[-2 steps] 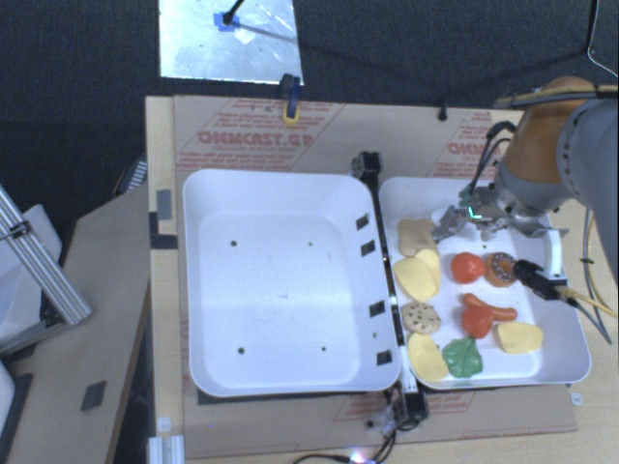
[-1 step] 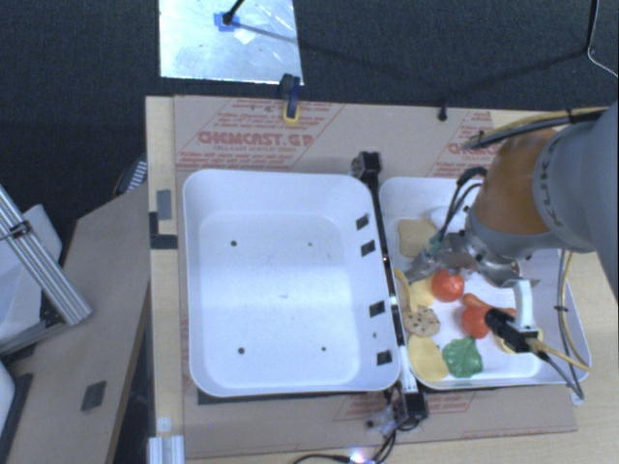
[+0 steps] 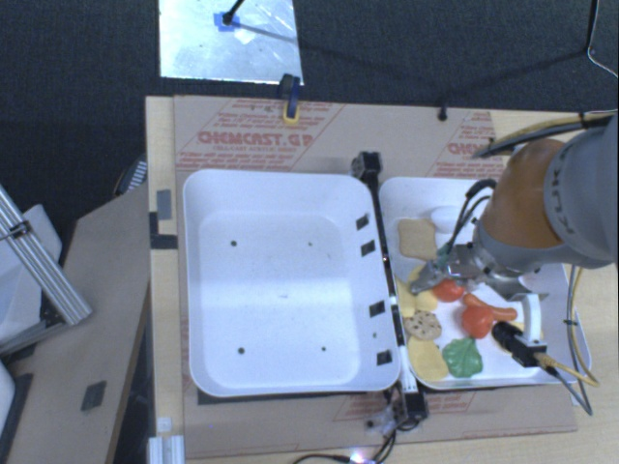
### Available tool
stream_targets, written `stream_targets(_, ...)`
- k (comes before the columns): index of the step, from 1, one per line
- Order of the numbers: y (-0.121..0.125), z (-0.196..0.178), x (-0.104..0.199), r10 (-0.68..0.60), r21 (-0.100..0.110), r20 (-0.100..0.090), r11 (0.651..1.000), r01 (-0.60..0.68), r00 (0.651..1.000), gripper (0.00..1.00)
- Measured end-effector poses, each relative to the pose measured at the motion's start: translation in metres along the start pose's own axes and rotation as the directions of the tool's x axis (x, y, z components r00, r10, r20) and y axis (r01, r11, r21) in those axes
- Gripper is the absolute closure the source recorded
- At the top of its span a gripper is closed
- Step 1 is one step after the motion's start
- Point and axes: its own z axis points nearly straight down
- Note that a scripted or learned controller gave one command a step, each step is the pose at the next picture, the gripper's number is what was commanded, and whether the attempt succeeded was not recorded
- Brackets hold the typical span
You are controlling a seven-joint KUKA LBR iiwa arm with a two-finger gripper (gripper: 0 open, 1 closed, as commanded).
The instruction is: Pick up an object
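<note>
2 white bins (image 3: pixel 280 191), green leaf (image 3: pixel 462 357), orange-red pieces (image 3: pixel 476 315), speckled brown cookie (image 3: pixel 423 327)

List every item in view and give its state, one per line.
Arm: reaching over the right bin.
Claw: low among the items, fingers unclear.
Right bin: holds the toy foods.
Left bin: sits beside the right bin.
Toast: lying flat.
Cookie: lying flat.
Green piece: resting near the bin's front edge.
Orange piece: lying right of the cookie.
Red piece: lying just under the claw.
</note>
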Motion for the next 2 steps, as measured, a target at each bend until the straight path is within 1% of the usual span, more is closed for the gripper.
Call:
stream_targets(1,0.002,-0.011,0.0,-0.001,-0.006,0.0,1.0,0.001,1.0,1.0)
stream_targets(2,0.063,-0.106,0.071,-0.012,-0.014,-0.001,1.0,0.012,1.0,1.0)
